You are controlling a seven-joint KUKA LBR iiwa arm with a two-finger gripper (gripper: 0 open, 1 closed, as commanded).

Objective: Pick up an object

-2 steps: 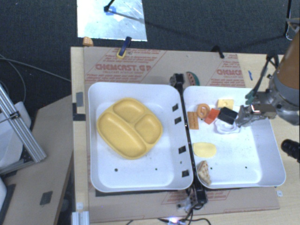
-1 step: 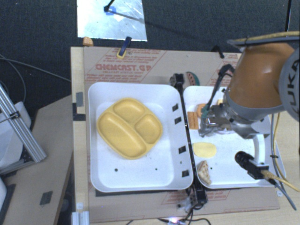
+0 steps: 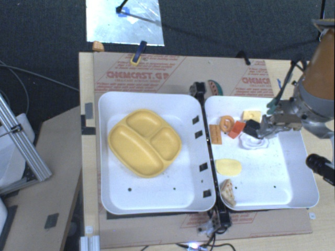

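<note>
Tan wedge-shaped piece (image 3: 227,191) sits in the right shallow white bin's (image 3: 285,179) near corner. Toward that bin's far side, the jaws hang just above a crumpled white object (image 3: 254,142), likely lining up a grasp. I cannot tell how far they are spread.

The only writing I am making out is sitting on the pale board (image 3: 172,69) lying under the two bins. Red block letters are running across its upper left part, just above the left bin (image 3: 104,140), and they are reading "CHEMCAST", followed by what is looking like "G P", though those last letters are coming through blurred. Red slanted lines are framing that word. The same red print is showing again at the board's upper right, above the right bin (image 3: 301,197), but there I am catching only the start, "CHEM". More red marks are peeking out along the board's front edge, too small for reading.
</note>
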